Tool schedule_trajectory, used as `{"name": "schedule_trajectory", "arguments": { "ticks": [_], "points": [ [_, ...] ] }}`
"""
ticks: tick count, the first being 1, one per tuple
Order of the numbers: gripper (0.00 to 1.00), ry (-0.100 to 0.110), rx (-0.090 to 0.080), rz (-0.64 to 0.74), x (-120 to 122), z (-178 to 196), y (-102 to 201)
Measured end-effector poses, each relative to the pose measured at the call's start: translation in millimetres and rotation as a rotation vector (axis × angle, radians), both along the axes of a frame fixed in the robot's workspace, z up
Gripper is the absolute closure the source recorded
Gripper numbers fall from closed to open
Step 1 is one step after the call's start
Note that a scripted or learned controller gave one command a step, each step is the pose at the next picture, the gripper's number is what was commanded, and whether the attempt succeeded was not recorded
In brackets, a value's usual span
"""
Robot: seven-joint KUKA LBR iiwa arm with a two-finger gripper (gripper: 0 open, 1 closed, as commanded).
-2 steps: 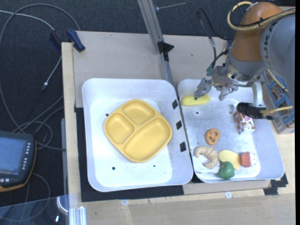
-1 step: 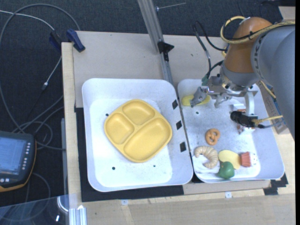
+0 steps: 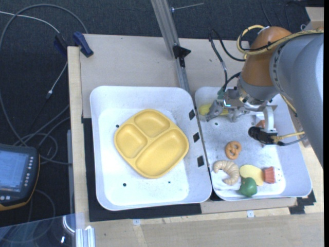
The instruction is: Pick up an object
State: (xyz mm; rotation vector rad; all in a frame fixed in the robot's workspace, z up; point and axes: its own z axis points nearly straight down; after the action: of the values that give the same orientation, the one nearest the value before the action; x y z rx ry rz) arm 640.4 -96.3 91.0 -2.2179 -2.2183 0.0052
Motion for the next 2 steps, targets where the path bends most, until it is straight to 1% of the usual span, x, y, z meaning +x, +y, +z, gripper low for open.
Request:
{"name": "schedule_trajectory", "arguments": {
  "ticks": [1,2],
  "points": [
    [1.0,-0.005,0.001,0.0,1.5,13.3,0.5],
    [1.0,-0.013,-0.002,0.0,-6.5,70.2,1.5]
  ]
}}
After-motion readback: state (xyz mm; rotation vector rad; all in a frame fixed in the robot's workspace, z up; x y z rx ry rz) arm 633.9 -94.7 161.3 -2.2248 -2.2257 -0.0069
